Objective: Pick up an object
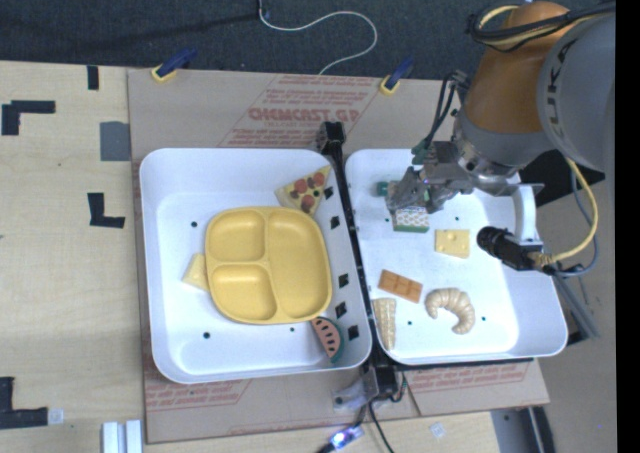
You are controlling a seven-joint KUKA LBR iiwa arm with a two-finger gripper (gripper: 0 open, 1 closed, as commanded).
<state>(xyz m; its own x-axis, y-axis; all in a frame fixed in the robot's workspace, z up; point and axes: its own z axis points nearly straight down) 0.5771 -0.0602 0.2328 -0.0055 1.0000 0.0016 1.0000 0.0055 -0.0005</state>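
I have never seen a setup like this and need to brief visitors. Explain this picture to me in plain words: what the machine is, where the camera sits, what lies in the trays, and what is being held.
One camera looks down at a slant on a bench with two shallow white bins. The grey and orange robot arm reaches in from the right; its gripper hangs over the right bin, just above a small green and white toy piece. Whether it grips that piece cannot be told.

The right bin also has a cheese slice, a cracker, a croissant and a pale cone.

The left bin has a yellow divided plate, a pizza slice and a watermelon slice.
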